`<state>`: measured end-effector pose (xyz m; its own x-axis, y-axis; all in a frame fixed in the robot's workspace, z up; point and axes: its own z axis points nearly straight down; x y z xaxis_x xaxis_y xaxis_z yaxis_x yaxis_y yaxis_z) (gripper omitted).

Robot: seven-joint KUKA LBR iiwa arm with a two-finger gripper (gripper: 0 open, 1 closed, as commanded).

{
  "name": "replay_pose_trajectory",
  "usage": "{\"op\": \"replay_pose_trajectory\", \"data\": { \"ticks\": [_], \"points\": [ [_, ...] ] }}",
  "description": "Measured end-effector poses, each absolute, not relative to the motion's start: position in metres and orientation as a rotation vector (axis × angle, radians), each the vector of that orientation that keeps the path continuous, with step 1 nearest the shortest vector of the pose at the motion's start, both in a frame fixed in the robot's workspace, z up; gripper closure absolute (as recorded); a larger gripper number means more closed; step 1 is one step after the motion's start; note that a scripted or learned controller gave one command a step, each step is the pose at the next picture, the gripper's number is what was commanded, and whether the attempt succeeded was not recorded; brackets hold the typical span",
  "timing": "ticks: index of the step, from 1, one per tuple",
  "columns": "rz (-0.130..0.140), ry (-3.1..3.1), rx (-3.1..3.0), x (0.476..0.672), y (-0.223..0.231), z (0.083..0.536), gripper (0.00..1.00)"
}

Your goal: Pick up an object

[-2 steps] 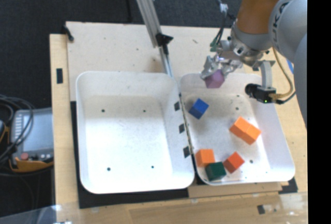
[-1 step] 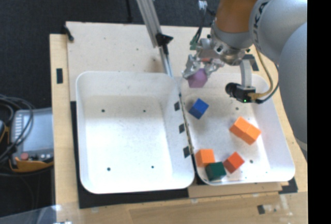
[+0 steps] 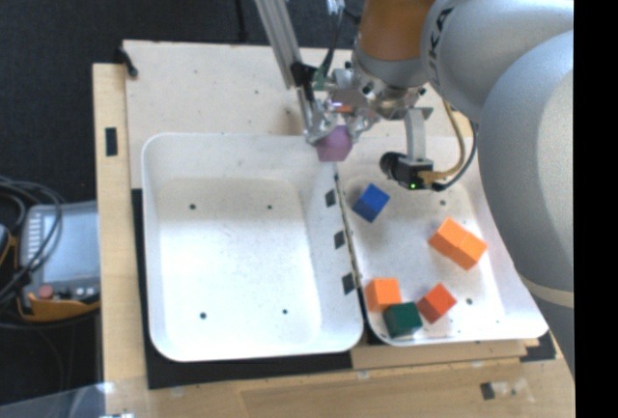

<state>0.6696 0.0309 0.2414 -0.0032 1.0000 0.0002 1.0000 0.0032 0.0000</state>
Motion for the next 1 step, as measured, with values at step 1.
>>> {"op": "replay_pose_trajectory", "data": {
  "ticks": [1],
  "points": [
    [0.004, -2.228, -2.212, 0.6643, 0.0893, 0.2316, 1.0]
  ]
}}
